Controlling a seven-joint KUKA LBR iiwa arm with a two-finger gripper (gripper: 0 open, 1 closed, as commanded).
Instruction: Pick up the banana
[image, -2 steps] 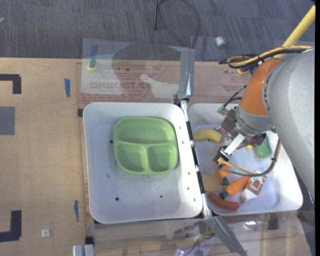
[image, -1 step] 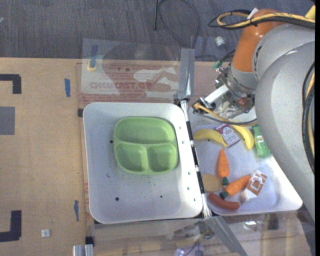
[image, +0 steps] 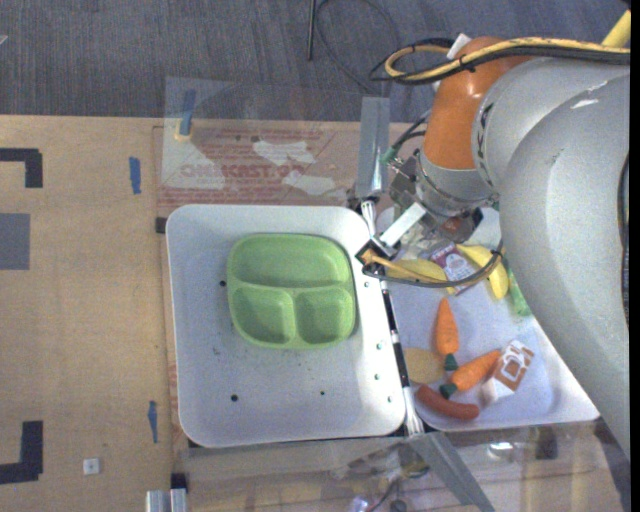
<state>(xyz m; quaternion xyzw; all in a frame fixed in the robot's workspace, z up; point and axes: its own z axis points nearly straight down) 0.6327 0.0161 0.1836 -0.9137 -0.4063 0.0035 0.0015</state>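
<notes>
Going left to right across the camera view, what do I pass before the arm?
blue tape strip → green divided plate → upright carrot → orange-and-white carton. The banana overlaps the carrot's span, so it is left out.

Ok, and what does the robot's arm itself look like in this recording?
The arm is a bulky, rounded shell in pale grey, with a glossy orange band above the wrist. Yellow and black cables run along its top and loop out beside the band. Below the band it narrows to darker metal wrist hardware.
</notes>
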